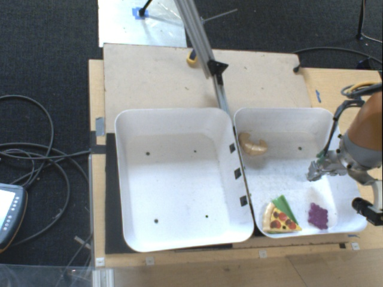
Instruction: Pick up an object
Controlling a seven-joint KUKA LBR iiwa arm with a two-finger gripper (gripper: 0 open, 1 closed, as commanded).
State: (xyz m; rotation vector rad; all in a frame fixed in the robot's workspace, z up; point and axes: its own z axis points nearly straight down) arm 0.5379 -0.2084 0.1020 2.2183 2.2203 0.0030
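Observation:
The right white bin holds three objects. A tan croissant-shaped piece lies near its far left wall. A toy pizza slice with a green edge rests at the near wall, and a purple lump sits just right of it. My gripper hangs over the right part of this bin, above and slightly behind the purple lump. Nothing is visibly held in it. The grey arm with its orange band comes in from the right edge.
The left white bin stands beside the right one, sharing a middle wall with black tabs. A slanted metal pole crosses the far board. Cables and a handheld screen lie on the floor at left.

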